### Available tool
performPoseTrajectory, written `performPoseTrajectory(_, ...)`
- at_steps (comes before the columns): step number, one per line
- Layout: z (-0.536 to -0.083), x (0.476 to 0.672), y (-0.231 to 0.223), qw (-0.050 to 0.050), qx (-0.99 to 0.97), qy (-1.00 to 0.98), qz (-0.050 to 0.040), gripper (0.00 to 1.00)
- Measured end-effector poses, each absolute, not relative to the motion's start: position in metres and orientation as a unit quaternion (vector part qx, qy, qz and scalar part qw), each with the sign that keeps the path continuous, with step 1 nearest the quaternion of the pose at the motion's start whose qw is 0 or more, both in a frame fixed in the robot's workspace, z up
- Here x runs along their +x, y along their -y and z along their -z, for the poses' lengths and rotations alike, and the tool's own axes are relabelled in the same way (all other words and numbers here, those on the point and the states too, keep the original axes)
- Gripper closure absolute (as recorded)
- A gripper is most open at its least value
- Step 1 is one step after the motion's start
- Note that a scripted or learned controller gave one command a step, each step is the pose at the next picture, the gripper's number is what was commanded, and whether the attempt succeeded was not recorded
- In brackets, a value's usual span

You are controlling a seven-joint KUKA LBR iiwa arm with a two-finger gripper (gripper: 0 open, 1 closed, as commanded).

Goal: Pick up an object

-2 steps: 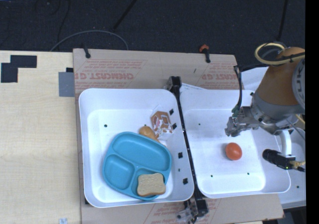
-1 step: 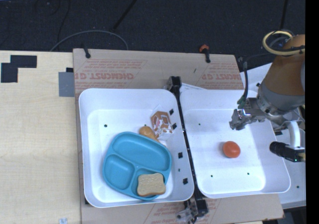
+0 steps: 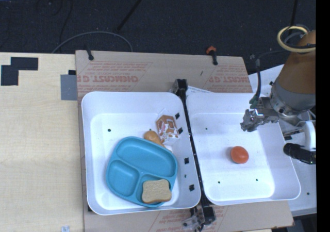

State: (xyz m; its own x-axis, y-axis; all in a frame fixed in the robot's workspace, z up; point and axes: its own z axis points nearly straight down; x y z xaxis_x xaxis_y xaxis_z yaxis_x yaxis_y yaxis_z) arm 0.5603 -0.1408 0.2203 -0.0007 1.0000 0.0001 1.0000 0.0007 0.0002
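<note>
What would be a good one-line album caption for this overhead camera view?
Robot arm's tool hovers over the right bin near an orange ball; a blue tray with bread fills the left bin.

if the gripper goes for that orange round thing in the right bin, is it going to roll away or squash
The orange ball-like object looks round and smooth, so a nudge would probably send it rolling across the right bin. It sits apart from the walls, so nothing would stop it early. Firmness cannot be judged here.

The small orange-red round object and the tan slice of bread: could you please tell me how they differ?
The small orange-red round object is round and bright; the tan slice of bread is flat, squarish and pale. The round object lies on the right white bin's bare floor; the bread rests on the blue divided plastic tray in the left white bin.
</note>
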Motion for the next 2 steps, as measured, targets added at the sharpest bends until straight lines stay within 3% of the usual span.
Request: performPoseTrajectory(2,-0.214,0.568,0.038,-0.002,0.706,-0.709,0.0005,1.0)
